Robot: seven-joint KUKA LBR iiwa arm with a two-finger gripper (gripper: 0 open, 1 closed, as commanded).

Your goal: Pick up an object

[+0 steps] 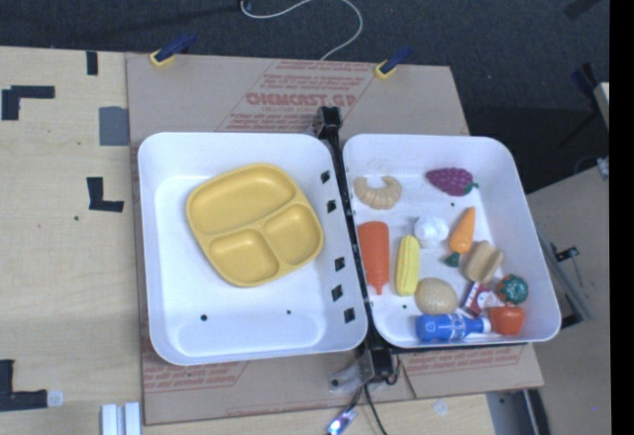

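Observation:
The right bin (515, 187) holds several toy foods. A croissant (378, 190) and purple grapes (450, 180) lie at its far side. In the middle are a long orange carrot (373, 256), a yellow corn cob (407, 265), a small white piece (430, 228) and a small orange carrot (462, 230). Toward the near edge sit a potato (436, 296), a bread roll (482, 262), a blue bottle (451, 327), a red tomato (506, 320) and a strawberry (513, 289).
The left bin (168, 225) carries a yellow divided plate (255, 223). Both bins rest on a cardboard sheet (287, 96) held by two blue-and-yellow clamps (172, 50). A white cable (297, 5) loops across the dark floor behind.

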